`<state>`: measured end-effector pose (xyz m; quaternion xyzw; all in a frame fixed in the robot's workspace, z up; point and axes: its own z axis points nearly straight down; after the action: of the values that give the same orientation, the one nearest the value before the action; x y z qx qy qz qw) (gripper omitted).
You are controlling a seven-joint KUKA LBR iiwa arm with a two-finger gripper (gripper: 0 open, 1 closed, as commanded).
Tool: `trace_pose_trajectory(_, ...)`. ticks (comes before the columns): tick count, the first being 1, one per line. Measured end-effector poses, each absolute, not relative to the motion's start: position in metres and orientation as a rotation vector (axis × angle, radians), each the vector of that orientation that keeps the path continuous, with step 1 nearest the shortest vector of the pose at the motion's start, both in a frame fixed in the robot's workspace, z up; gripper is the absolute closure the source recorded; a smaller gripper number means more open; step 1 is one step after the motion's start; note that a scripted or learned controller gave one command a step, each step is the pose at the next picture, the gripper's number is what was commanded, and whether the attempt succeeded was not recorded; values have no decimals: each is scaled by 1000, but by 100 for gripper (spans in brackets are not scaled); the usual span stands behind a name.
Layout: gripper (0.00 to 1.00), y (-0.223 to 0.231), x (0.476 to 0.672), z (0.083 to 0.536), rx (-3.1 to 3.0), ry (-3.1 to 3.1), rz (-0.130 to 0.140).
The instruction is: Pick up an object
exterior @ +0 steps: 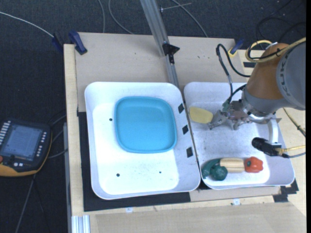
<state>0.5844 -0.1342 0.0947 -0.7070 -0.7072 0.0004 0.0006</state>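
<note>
Over right bin (286, 171), gripper (228, 120) hangs low, yellow piece (200, 114) just beside at 9 o'clock. We read approach step, nothing grasped. Jaws: we cannot tell. Next: centre over piece, descend, clamp, lift.

End effector (224, 121) seemingly beside yellow piece (200, 114).

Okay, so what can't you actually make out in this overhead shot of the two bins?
- Gripper in the camera view: small, and the wrist hides much of it, so its finger state is unclear.
- Arm: cut off by the right edge.
- Dark green object in the right bin: too blurred to identify.
- Left bin floor under the blue plate: hidden by the plate.
- Yellow piece: too small to name.
</note>
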Motion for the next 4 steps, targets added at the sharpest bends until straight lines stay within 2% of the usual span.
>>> trace_pose_trajectory(1,100,-134,585,106,-2222,-2223,-2)
trace_pose_trajectory(3,100,-134,590,231,-2225,-2225,-6)
trace_pose_trajectory(4,100,-134,591,279,-2224,-2225,-5)
